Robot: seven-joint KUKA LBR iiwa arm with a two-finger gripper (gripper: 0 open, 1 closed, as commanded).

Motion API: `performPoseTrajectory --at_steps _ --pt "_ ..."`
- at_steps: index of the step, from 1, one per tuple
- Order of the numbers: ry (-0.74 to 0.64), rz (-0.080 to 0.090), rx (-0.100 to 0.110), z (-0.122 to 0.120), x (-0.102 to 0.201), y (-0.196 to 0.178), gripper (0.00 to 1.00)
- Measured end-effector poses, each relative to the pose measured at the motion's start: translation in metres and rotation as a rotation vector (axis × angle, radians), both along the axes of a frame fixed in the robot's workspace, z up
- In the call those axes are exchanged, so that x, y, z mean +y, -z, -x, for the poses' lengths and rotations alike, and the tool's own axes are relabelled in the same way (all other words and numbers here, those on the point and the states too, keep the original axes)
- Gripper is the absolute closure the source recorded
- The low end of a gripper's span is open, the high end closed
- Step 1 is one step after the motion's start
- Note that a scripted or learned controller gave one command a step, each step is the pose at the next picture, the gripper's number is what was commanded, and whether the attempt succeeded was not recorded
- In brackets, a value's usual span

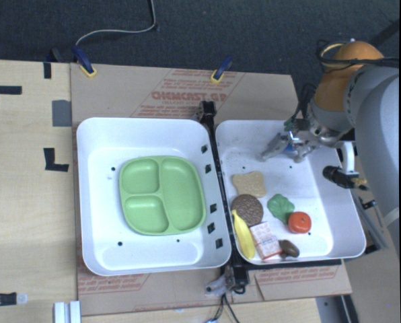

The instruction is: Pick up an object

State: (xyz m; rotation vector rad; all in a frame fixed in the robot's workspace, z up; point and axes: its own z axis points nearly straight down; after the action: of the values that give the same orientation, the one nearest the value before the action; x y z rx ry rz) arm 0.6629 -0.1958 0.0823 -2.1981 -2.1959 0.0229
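Toy foods, among them a banana (243, 234) and tomato (299, 222), are grouped low in the right bin (335, 247), while the end effector (281, 147) is seen spread open, gripping nothing, above them.

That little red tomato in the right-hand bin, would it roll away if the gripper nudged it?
Probably: the tomato looks round and smooth, so it may roll or slip. The green piece beside it could block it that way.
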Motion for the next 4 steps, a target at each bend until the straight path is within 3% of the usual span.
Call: performPoseTrajectory --at_steps 2,3,4 --pt "0.0 0.01 -0.02 -0.003 -0.025 -0.002 0.0" --pt "-0.002 0.014 -0.034 0.079 0.033 -0.027 0.0" --pt "-0.001 0.015 -0.037 0.147 0.017 -0.004 0.0"
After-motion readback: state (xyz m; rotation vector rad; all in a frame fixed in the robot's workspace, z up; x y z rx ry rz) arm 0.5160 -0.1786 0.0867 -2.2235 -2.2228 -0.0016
